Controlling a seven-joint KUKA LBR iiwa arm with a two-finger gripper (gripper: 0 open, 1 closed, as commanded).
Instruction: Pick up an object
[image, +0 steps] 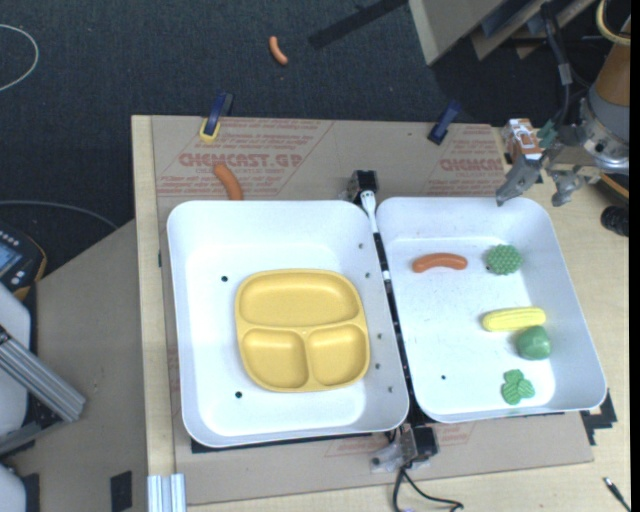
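Note:
The right bin (470, 360) holds an orange sausage (440, 263), a bumpy green ball (503, 260), a yellow corn cob (514, 319), a smooth green vegetable (534, 343) and a small green leafy piece (516, 386). My gripper (538, 188) hangs over the bin's far right corner, above and behind the green ball. Its fingers are spread open with nothing between them.
The left bin (200, 300) holds a yellow three-compartment plate (300, 330). A second orange sausage (229, 181) lies on the cardboard behind the left bin. Clamps (213, 118) pin the board's far edge. A black bracket (366, 188) sits between the bins.

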